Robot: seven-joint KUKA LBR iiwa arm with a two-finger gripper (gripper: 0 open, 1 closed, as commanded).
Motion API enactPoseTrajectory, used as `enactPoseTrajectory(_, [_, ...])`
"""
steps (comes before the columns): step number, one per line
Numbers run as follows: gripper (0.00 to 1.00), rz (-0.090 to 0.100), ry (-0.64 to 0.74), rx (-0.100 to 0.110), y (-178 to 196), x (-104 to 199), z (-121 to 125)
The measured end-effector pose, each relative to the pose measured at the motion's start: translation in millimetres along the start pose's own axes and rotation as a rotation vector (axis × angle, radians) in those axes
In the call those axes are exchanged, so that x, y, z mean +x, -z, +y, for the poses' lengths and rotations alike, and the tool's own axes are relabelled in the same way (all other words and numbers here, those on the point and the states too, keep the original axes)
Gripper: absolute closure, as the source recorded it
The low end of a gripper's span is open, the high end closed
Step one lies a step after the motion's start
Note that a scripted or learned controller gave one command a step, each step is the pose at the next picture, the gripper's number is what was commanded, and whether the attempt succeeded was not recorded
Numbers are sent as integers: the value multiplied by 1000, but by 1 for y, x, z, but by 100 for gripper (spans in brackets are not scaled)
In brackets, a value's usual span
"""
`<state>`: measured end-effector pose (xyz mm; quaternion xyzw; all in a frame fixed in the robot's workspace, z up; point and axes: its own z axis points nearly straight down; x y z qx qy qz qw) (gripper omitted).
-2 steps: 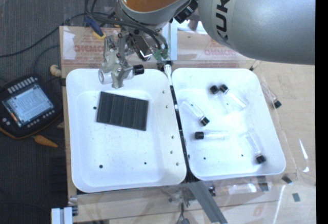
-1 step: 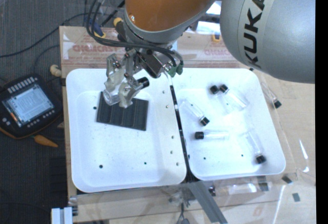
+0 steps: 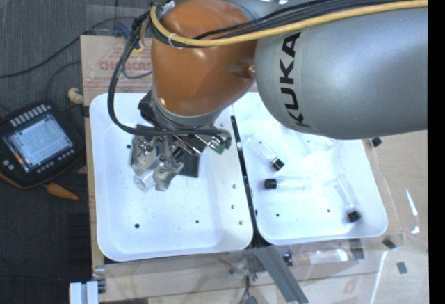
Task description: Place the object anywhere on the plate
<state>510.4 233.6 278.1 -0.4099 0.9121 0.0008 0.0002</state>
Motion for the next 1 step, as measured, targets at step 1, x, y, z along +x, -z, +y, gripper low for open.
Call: enactPoseTrajectory(1, [100, -4, 77, 1, 44, -51, -73])
